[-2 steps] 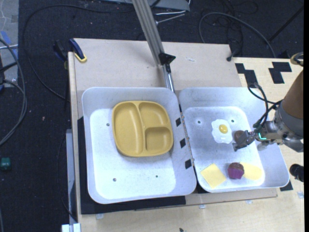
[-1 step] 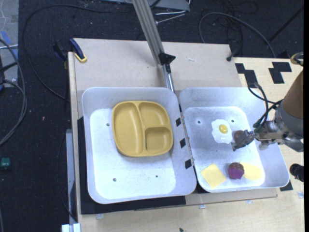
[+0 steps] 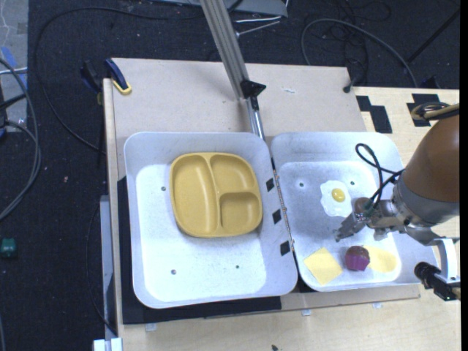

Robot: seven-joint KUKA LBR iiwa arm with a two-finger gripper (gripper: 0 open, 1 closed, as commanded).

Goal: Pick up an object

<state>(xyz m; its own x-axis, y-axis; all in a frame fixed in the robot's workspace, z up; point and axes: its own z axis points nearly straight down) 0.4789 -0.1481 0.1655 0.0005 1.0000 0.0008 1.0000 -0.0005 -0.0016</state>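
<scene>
Fried egg toy [image 3: 336, 197] is what we take as the nearest pick candidate: it lies flat in the right bin [image 3: 314, 148], toward the middle of the floor, white with a yellow yolk. We see the gripper [image 3: 349, 227] just below and right of it in the view, fingers pointing down-left into the bin; the egg sits just beside the fingers, not between them, and we can't tell if there is contact. Jaw state: we can't tell, the fingertips are too small and dark against the bin floor to read a gap. Nothing visible between the fingers. We see a purple round object [image 3: 357, 258] near the bin's front edge, below the gripper, clear of it. Yellow flat square [image 3: 322, 265] lies to its left, and a second pale yellow piece [image 3: 385, 260] lies on its right, just beside it. Left bin [image 3: 146, 218] holds a yellow divided plate [image 3: 216, 194], upright, three compartments. The arm [image 3: 435, 174] enters from the right, a black cable [image 3: 373, 163] looping off it over the right bin.
</scene>
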